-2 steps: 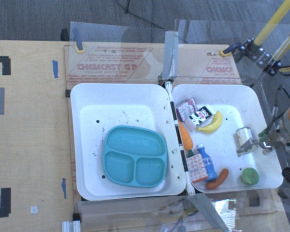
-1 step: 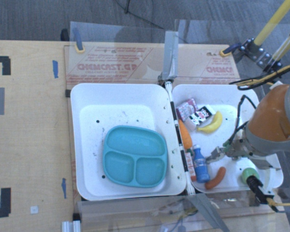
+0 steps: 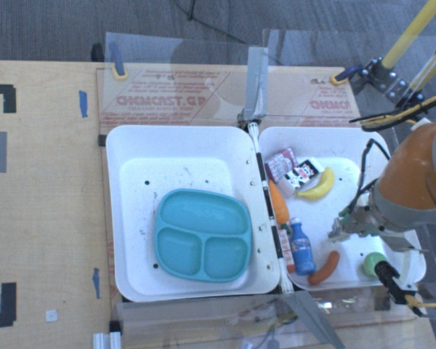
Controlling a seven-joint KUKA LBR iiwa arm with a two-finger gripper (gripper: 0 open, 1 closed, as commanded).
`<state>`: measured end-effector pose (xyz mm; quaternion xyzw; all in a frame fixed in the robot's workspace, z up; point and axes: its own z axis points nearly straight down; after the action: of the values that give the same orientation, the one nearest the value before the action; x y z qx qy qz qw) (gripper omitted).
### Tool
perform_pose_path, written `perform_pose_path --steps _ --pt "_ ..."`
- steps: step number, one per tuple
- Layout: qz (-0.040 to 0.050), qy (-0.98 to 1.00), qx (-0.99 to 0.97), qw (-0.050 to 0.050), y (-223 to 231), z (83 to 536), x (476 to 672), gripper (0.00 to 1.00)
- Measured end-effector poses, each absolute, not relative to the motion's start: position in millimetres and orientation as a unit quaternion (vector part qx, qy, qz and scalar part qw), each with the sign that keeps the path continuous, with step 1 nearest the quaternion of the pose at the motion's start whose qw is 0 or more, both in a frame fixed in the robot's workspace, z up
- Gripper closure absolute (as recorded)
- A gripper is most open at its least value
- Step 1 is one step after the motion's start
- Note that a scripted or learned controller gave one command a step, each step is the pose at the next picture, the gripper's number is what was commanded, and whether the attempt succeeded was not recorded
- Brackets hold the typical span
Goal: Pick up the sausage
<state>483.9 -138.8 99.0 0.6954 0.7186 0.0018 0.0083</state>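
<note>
The sausage [image 3: 325, 267] lay near the right bin's [image 3: 346, 155] front wall, just beside the blue bottle [image 3: 301, 247], while the gripper [image 3: 346, 226] hovered above it, its grip impossible to judge, so a descent might have nudged the bottle or pinched only the sausage's end.

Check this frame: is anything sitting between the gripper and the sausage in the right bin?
Nothing visible does. The gripper hangs over bare bin floor just up and right of the sausage. The blue bottle lies left of the sausage, and a green object sits to its right, both off the direct line.
</note>
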Motion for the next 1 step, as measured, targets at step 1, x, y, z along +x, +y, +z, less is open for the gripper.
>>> perform_pose_path --steps 1 --pt "0.0019 0.719 0.695 0.008 -138.8 98.9 483.9 0.0"
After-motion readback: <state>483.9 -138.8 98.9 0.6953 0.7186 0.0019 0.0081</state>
